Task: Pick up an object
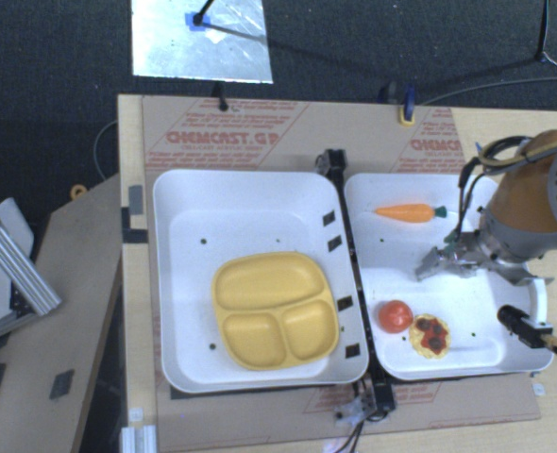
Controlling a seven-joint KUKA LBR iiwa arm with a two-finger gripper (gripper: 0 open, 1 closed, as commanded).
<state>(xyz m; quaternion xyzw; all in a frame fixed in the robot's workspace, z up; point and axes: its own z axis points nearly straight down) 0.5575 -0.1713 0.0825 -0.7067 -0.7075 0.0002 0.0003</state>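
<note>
In the right bin (392, 361) an orange carrot (407, 212) with a green top lies near the far wall. A red tomato (396, 315) and a small pizza slice (431, 336) sit close together near the front wall. My gripper (433, 263) hangs low over the middle of the right bin, its grey fingers pointing left. It is between the carrot and the tomato and touches neither. Nothing shows between the fingers.
The left bin (179, 253) holds a yellow divided plate (274, 308) with three compartments. A black divider strip (343, 243) runs between the two bins. The grey arm with its orange band (533, 192) comes in over the right bin's right side.
</note>
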